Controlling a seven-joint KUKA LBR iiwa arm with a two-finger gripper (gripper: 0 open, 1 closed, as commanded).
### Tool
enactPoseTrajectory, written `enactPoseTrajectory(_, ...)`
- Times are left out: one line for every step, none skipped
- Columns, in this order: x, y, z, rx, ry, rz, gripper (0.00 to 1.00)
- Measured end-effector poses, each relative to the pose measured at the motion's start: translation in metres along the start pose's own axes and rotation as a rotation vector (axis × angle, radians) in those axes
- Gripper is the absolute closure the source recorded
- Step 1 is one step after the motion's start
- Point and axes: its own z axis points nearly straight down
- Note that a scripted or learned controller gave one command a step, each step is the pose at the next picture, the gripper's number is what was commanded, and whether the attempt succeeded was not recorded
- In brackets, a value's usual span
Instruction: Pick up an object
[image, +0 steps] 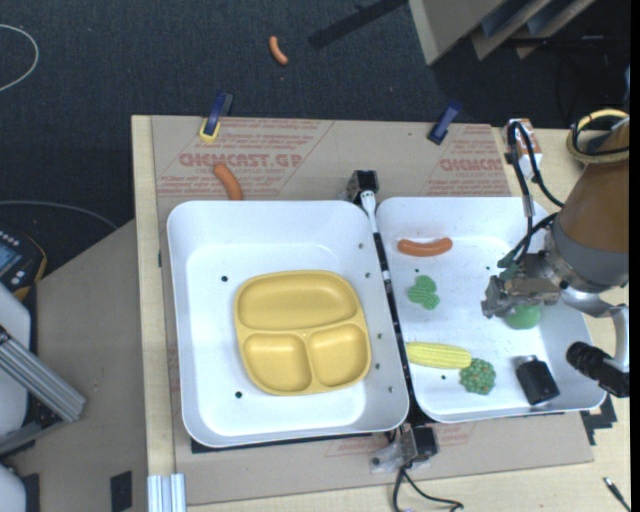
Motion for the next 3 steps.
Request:
enactPoseTrajectory(0.034,0.008,-0.021,-0.008,-0.004,0.000,1.00)
enactPoseTrajectory(0.026,-0.002,-0.015,-0.001,-0.003,0.007,1.00)
enactPoseTrajectory(0.037,0.000,-0.022,-0.006,-0.004,0.004,1.00)
